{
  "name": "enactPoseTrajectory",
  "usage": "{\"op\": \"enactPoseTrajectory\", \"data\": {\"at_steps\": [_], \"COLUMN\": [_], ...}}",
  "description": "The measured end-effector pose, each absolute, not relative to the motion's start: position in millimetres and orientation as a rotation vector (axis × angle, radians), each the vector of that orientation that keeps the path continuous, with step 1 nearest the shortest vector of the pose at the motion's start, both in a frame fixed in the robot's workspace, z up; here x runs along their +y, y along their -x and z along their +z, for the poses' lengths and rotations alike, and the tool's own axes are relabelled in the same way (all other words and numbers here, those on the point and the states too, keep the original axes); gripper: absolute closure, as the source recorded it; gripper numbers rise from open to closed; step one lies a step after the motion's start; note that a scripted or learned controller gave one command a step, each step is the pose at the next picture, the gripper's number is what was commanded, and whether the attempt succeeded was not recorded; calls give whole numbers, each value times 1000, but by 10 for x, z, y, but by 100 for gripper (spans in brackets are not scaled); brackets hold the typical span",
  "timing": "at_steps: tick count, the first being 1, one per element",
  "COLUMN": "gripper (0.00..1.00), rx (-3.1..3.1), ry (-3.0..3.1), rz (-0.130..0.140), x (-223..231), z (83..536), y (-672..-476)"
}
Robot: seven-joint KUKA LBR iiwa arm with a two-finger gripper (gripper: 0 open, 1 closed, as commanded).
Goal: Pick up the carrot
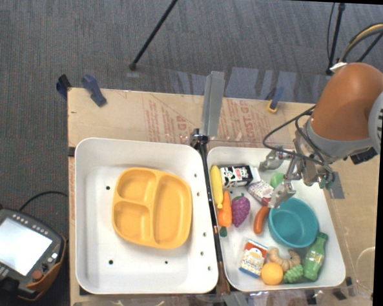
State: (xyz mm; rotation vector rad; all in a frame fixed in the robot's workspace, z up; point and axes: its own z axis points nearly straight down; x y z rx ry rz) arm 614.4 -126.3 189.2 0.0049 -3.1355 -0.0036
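Observation:
The carrot point(224, 212) is small and orange with a green stub at its near end. It lies lengthwise along the left wall of the right bin point(338, 245), between a yellow banana point(215, 181) and purple grapes point(240, 209). My gripper point(283, 191) hangs over the middle of the right bin, above the far-left rim of a teal bowl point(294, 224). That puts it roughly a hand's width to the right of the carrot and apart from it. Nothing is seen held in it.
The right bin is crowded with a cow-print carton point(235, 175), a pink-white packet point(260, 191), a red sausage point(260, 219), a juice box point(253, 258), an orange point(271, 274) and a green bottle point(314, 256). A yellow divided plate point(152, 207) lies in the left bin point(86, 175).

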Motion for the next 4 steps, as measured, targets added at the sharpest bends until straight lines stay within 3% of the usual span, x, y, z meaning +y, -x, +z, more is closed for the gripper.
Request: {"op": "enactPoseTrajectory", "data": {"at_steps": [1,2,3,4], "gripper": [0,0,100,100], "rx": [-3146,-3130,-3125,-3132], "ry": [-21,149,141,61], "rz": [5,-3,-3,-3], "x": [-922,-792,-778,-835], "z": [1067,829,888,830], "y": [-6191,-5783,-5782,-5355]}}
